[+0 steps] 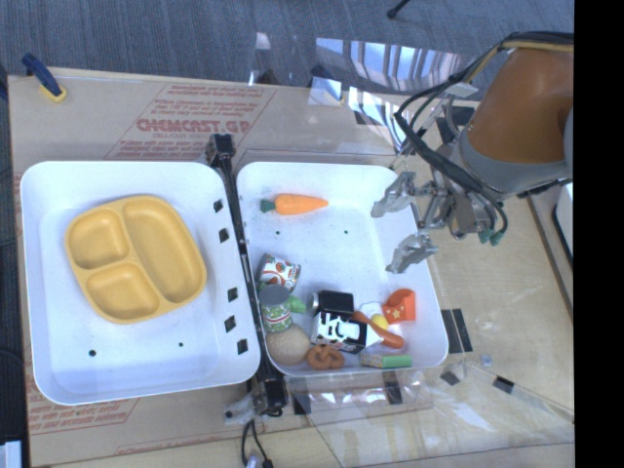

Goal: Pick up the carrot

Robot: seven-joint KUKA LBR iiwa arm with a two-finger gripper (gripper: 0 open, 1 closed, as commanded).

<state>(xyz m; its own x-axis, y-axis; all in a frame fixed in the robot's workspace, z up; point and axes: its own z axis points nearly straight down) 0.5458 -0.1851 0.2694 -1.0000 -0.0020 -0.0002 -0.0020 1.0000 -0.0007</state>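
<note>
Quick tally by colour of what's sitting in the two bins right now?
Orange: 1, the carrot
Yellow: 1, the divided plate
Red: 1, the small red piece
Black and white: 1, the box
Mixed clutter by the box: too jumbled to count
Total clearly told: 4

Bright, even overhead light; soft shadows. Glare streaks the clear sheet (390, 66) at the table's (175, 115) far edge. White bins (58, 359) nearly overexposed; focus slightly soft throughout.
</note>
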